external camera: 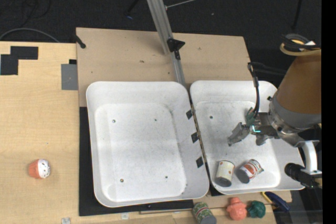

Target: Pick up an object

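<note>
Jaws spread apart and holding nothing, the gripper (245, 132) hovers over the right bin (226, 97). Below it, near the bin's front wall, lie a white cup (225, 172) and a red-and-white can (250, 170), side by side

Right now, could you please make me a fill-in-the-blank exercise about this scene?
1. The white cup and the red-labelled can lie in the ____ bin.
2. The gripper hangs over the ____ bin.
3. The orange ball rests ____ both bins, on the wooden bench.
4. The right bin holds ____ objects.

Missing words: right; right; outside; two
</note>
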Motion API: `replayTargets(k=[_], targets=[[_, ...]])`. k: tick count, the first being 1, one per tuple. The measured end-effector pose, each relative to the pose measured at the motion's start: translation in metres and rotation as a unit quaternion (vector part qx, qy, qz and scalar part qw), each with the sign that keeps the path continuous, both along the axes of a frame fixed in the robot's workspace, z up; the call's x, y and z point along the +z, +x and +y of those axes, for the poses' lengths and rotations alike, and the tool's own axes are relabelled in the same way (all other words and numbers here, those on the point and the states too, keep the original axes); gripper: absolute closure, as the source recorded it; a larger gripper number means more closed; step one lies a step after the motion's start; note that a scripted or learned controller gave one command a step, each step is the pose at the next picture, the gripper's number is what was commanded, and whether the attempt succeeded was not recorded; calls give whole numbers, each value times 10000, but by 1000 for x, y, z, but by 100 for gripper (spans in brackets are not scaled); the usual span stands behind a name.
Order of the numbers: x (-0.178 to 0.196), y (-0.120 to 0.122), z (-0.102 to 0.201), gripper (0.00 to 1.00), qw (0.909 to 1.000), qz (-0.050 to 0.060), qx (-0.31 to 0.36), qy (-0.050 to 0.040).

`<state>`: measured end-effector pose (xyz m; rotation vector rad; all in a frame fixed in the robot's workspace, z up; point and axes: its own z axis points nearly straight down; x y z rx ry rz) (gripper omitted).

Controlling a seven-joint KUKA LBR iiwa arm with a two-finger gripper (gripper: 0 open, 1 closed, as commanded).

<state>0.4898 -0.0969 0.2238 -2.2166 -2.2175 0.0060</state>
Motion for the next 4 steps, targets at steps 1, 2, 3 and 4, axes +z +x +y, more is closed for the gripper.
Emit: replayTargets(k=[1, 2, 3, 4], targets=[[2, 1, -1, 0, 10000, -22, -17, -4], [-42, 2, 0, 0, 10000, 5, -2, 1], [-102, -1, -8, 0, 10000, 15, -6, 3], [-131, 0, -7, 0, 10000, -26, -7, -3]])
